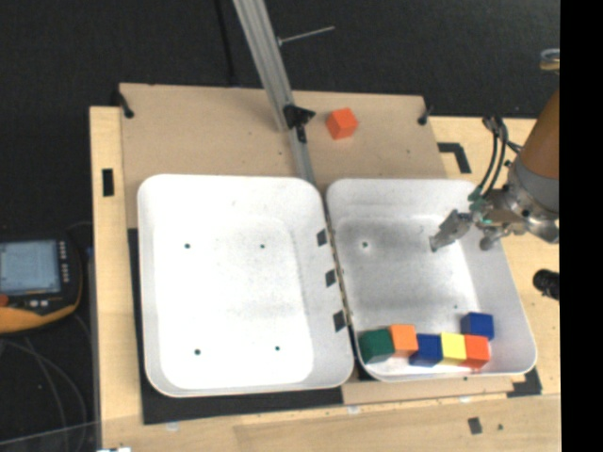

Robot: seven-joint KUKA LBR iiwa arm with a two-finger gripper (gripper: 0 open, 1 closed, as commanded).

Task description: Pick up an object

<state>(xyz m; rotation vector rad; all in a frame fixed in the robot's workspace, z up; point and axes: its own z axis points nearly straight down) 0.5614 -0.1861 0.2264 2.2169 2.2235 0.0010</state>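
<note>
Lying at the far left, off the bench (105, 252) and beside its edge, a handheld unit (33, 279) with a pale screen and an orange underside, with dark cables trailing nearby toward the near side. Sitting next on the bench, the left white bin (236, 281), showing a bare speckled floor with a few small dark dots. Leaning across the far side from the top of the view down to the gap between the bins, a slim grey metal rail (268, 64), ending at a dark clamp. Resting just right of that clamp, on the brown board beyond the bins and well apart from the others, a lone orange cube (342, 123). Sitting immediately right of the first bin and touching it along the middle seam, the right white bin (396, 271). Crowding its near wall in a row, left to right, a green block (376, 345), an orange block (404, 338), a blue block (428, 348), a yellow block (454, 347) and a red-orange block (477, 349), touching one another, with a second blue block (479, 325) just behind the last. Hovering over the far right part of this bin, well apart from the row, the gripper (462, 243), its fingers (445, 234) spreading apart and gripping nothing. Reaching in from the right edge, the arm (539, 163), showing its orange band above the wrist.
</note>
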